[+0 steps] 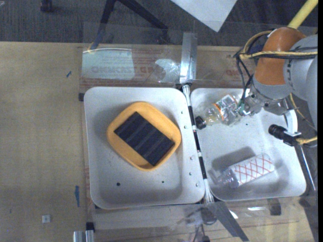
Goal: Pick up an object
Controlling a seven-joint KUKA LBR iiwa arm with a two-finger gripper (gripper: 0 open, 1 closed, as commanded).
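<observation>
The gripper (246, 106) sits low in the right bin (282, 185) beside a clear plastic bottle (217, 111) — whether it is gripping anything, I cannot tell. Nothing looks lifted yet; the red-patterned packet (247, 169) and the yellow sponge (144, 135) lie untouched.

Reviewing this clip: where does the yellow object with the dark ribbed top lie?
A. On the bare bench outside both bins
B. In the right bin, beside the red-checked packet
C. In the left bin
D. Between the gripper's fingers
C. The yellow object rests on the floor of the left bin, apart from the gripper, which is over the right bin near a clear bottle.
</observation>
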